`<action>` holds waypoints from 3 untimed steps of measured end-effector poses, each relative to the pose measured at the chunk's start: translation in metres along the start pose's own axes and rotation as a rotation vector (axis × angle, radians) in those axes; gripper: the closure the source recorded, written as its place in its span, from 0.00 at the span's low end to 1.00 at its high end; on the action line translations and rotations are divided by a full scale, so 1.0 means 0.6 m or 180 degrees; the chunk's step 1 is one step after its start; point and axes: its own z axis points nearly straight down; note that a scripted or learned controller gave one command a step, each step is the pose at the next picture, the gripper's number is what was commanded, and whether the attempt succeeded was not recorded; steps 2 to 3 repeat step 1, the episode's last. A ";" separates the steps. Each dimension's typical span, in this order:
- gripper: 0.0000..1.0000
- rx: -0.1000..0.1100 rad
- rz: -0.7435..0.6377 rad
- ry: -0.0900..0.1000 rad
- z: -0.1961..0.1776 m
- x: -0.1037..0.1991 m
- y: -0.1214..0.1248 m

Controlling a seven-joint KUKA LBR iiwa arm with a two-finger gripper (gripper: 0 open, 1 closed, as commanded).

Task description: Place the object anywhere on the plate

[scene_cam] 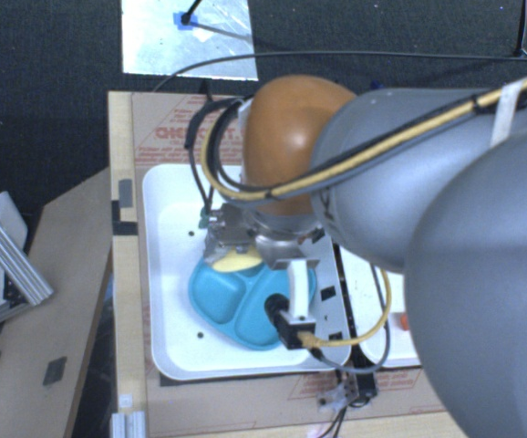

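Observation:
A blue divided plate [230, 309] lies in the left white bin [168, 272], toward its front right. A pale yellow object [236, 263], banana-like, rests at the plate's far edge, right under my wrist. My gripper [245, 245] hangs directly over that spot, and the grey arm with its orange band covers the fingertips. Whether the yellow object sits between the fingers or lies free on the plate is hidden.
The right white bin [400, 336] is mostly covered by the arm; a small orange thing [402, 320] peeks out there. Black and yellow cables [336, 336] loop down beside the plate. An aluminium rail [8, 254] stands at the left, off the bench.

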 end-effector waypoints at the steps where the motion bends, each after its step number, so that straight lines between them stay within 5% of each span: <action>1: 0.00 0.0006 0.0014 -0.0004 0.001 -0.005 0.000; 3: 0.00 0.0006 0.0014 -0.0004 0.001 -0.005 0.000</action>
